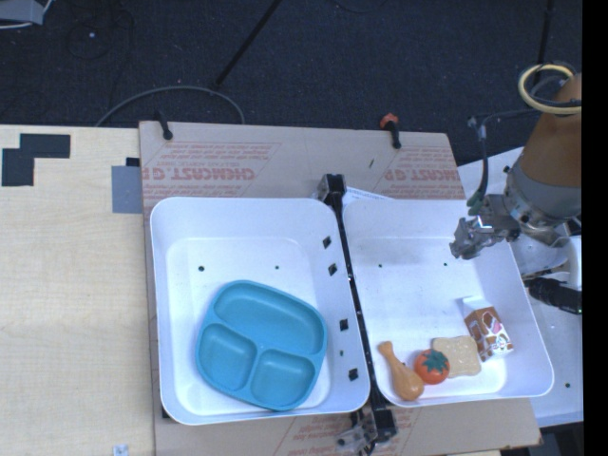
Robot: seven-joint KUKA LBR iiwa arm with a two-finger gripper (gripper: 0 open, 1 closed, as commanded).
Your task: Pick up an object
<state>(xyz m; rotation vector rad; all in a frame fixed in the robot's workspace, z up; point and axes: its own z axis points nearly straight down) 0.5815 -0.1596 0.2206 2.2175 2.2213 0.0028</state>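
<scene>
My gripper (pixel 465 238) hovers above right bin (pixel 399 255); finger state unreadable.
Snack packet (pixel 488 332), toast (pixel 457 355), tomato (pixel 432 367), drumstick (pixel 402 370) lie below-left of it.

My arm (pixel 551 150) runs off the right edge. The small packet (pixel 488 332) has print too tiny to read. The toast slice (pixel 458 356) is partly covered by the tomato (pixel 432 367).

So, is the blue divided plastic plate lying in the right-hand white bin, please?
No, the blue divided plastic plate lies in the left white bin.
</scene>
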